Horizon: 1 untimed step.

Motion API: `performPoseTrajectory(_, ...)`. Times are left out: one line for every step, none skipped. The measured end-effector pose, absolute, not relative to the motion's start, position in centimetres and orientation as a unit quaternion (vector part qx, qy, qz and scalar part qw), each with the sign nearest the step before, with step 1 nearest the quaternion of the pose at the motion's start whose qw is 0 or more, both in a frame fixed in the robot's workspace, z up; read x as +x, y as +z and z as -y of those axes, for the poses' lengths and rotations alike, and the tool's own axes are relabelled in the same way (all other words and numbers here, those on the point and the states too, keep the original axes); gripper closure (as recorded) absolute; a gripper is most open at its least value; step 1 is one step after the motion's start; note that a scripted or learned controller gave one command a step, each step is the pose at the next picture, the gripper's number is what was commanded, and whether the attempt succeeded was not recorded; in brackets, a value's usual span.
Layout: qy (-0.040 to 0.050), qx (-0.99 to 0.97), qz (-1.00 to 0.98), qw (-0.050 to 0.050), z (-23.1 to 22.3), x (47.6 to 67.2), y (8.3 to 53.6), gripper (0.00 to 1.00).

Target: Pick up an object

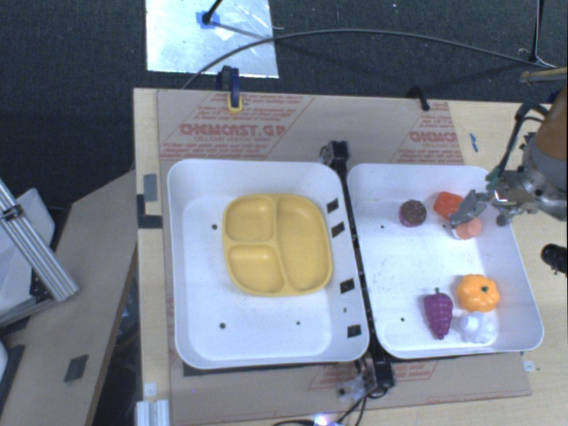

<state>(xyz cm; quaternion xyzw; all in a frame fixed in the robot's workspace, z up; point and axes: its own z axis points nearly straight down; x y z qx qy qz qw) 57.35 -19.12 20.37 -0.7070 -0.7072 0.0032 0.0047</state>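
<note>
My claw (468,213) is low in the right bin (390,327), at the orange-red piece (448,204) and a pinkish piece (468,228). Spread: can't tell from here. Brown ball (413,212) near. Risk: pieces crowded, so I may nudge one aside or pinch both and lose the grasp.

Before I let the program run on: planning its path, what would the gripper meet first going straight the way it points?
Probably the small pinkish piece right beneath the gripper, beside the orange-red block; depth is unclear from this slanted view.
</note>
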Motion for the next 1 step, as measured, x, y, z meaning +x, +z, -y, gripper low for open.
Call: performPoseTrajectory(-0.0003, -0.706, 0.708, -0.001, 19.04, 57.65, 21.15, 0.00)
